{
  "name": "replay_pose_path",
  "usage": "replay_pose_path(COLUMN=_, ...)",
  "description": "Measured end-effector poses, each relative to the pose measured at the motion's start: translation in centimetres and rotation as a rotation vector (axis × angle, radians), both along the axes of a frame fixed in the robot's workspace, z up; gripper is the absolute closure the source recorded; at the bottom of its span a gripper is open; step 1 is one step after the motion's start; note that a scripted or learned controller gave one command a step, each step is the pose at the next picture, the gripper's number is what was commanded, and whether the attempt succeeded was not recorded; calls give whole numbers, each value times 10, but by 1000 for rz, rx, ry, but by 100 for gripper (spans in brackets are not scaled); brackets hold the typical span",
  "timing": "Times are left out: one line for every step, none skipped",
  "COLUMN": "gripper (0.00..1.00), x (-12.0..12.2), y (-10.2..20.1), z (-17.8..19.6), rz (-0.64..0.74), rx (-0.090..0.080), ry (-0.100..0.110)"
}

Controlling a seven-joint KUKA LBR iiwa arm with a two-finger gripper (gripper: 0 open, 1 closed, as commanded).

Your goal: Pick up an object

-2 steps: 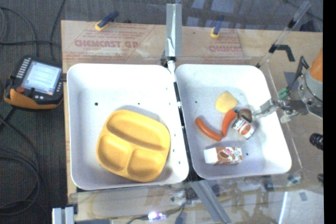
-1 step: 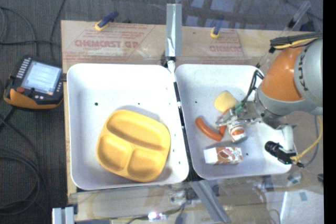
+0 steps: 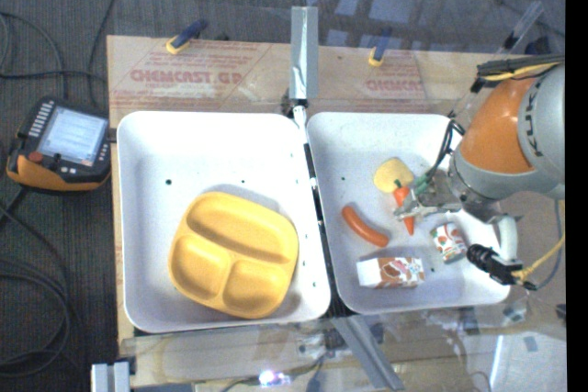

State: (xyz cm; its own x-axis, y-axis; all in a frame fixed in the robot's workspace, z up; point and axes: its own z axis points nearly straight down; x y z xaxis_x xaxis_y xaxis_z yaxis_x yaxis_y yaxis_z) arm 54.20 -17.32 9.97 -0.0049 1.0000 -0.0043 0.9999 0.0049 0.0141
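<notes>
Over the right bin [image 3: 363,131], jaws [image 3: 411,203] beside a carrot [image 3: 403,205], grip impossible to tell.

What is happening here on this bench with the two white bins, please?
A grey and orange robot arm reaches into the right bin, trying to pick up an object. Its gripper is low over a small carrot, beside a yellow piece. A sausage and two small cartons lie nearby. The left bin holds a yellow divided tray. No grasp is visible yet.
</notes>
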Motion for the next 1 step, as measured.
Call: replay_pose_path(gripper=100, x=42, y=30, z=157, rz=-51, rx=1, ry=16)
